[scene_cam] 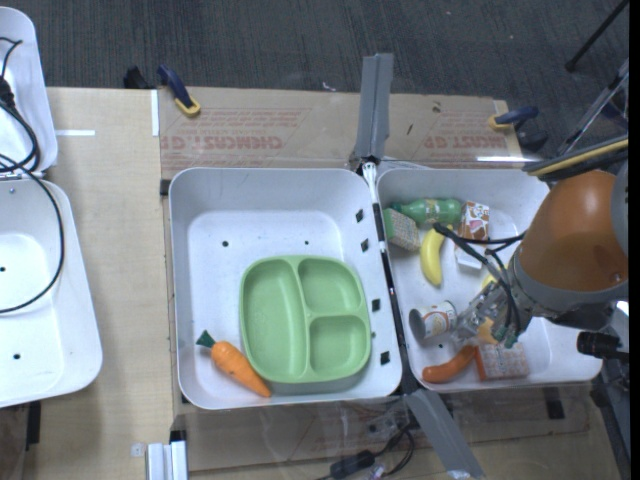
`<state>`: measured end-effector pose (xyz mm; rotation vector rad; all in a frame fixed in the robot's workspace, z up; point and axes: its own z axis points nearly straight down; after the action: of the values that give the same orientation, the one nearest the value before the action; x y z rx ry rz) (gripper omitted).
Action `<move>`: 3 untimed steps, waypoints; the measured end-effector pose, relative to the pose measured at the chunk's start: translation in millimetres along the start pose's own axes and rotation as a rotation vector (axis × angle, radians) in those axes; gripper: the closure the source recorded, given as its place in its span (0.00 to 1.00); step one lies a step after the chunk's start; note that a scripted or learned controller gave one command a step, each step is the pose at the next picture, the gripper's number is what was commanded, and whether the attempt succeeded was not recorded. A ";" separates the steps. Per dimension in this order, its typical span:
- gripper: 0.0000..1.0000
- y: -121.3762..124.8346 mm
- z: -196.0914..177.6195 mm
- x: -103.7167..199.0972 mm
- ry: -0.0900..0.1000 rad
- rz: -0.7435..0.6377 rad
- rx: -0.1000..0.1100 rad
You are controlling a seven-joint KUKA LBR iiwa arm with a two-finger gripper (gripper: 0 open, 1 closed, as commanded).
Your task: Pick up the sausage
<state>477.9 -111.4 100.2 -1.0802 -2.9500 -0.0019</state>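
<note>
left bin (200, 268): plate (305, 318), carrot (236, 366) | right bin (545, 368): sausage (448, 366), banana (431, 256) | tool (490, 313): opening unclear

Orange-red sausage (449, 366), yellow banana (431, 256), green plate (305, 320), orange carrot (236, 365)

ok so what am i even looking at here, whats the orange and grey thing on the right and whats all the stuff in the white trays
This is one camera above a bench, looking down at a slant. The grey and orange shape is a robot arm reaching in from the right; its gripper hangs over the right bin. That bin holds a banana, a green bottle, a small can, some packets and the reddish sausage it is meant to pick up. The sausage lies on the bin floor near the front edge, not held. The left bin holds a green divided plate and a toy carrot.
</note>
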 end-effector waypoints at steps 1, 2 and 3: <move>0.00 0.0 0.0 0.0 0.000 0.000 0.000; 0.00 11.2 8.4 9.6 -0.001 -0.086 0.001; 1.00 11.2 -0.8 8.3 -0.003 -0.081 -0.001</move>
<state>478.8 -97.5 101.0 -0.9603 -2.9947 -0.0011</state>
